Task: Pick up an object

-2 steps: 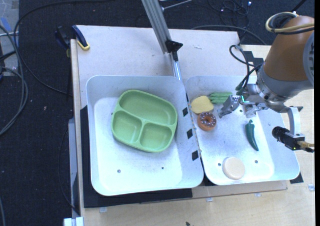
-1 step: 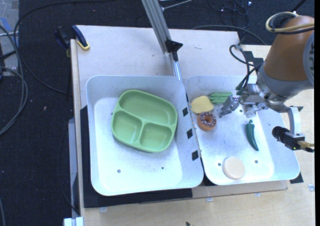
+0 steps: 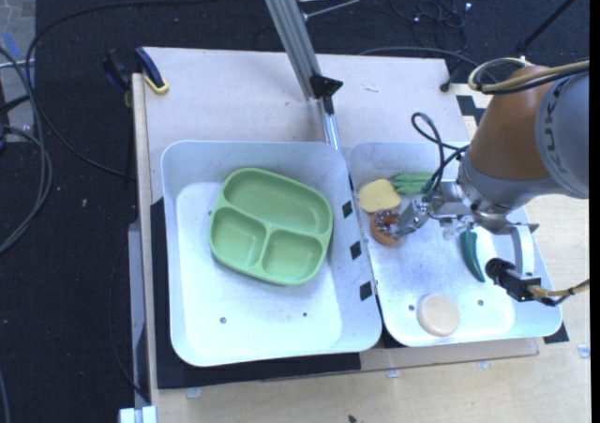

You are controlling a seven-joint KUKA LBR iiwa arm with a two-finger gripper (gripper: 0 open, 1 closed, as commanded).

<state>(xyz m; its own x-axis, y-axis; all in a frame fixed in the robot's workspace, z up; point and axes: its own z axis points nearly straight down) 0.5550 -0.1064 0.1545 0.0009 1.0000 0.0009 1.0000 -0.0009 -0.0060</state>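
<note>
In the right bin (image 3: 487, 323) lie a yellow block (image 3: 379, 193), an orange-brown round object (image 3: 382, 227), a green leafy item (image 3: 412, 182), a teal curved piece (image 3: 471, 255) and a cream round disc (image 3: 438, 313). My gripper (image 3: 409, 219) reaches in from the right and hangs low at the left side of that bin, its tips right against the orange-brown object just below the yellow block. The left bin (image 3: 192, 309) holds a light green divided plate (image 3: 271, 225).
A slanted metal pole (image 3: 292, 22) crosses above the bench and ends at the divider between the bins. Black cables run from the wrist over the right bin. A blue and yellow clamp (image 3: 150, 72) sits on the bench's far left corner.
</note>
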